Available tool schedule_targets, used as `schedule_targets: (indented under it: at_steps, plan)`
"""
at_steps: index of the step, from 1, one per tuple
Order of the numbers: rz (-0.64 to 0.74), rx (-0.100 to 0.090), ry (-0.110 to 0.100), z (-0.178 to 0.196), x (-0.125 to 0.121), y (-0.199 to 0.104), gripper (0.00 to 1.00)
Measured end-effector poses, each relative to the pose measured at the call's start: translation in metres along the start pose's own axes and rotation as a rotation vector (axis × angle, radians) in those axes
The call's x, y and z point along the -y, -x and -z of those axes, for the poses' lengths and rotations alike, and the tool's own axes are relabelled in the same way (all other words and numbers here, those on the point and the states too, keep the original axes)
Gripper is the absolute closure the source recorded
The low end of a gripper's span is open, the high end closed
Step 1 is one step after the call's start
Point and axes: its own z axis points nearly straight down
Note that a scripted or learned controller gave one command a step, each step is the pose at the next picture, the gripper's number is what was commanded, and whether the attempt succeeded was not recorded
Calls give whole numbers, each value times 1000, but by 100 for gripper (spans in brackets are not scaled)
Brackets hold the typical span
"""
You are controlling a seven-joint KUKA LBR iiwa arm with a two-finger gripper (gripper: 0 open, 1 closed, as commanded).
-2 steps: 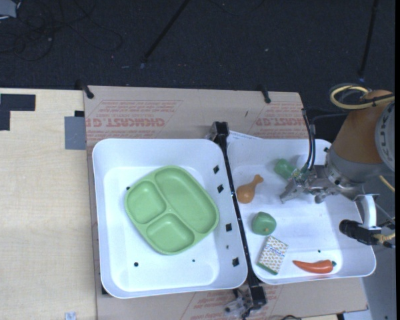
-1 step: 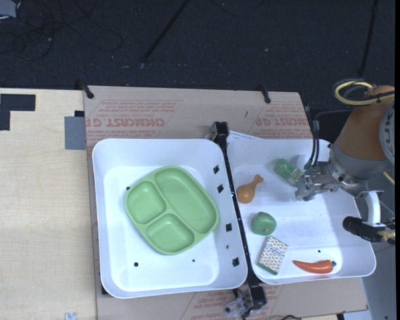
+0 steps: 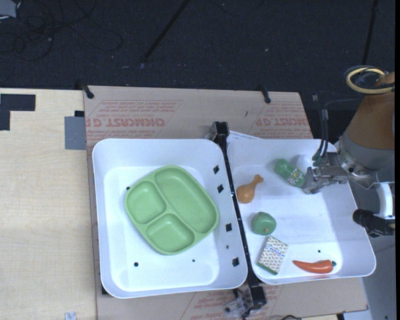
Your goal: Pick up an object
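We're at the reach-in step, we reckon: the claw (image 3: 312,184) sits low in the right bin (image 3: 360,259), just beside the green bottle-like thing (image 3: 289,172) near the bin's far wall. Nothing visibly between its tips, and honestly we can't tell if it's apart or together. Next move probably calls for lining up over that green thing and closing cleanly.
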Motion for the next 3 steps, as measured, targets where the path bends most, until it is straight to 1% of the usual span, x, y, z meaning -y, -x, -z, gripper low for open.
schedule_targets:
  at_steps: [1,2,3]
  plan:
    - [0,0,1,43,0,1,100]
    - [0,-1,-2,50,14,-43,100]
    - [-1,-1,-2,60,17,-92,100]
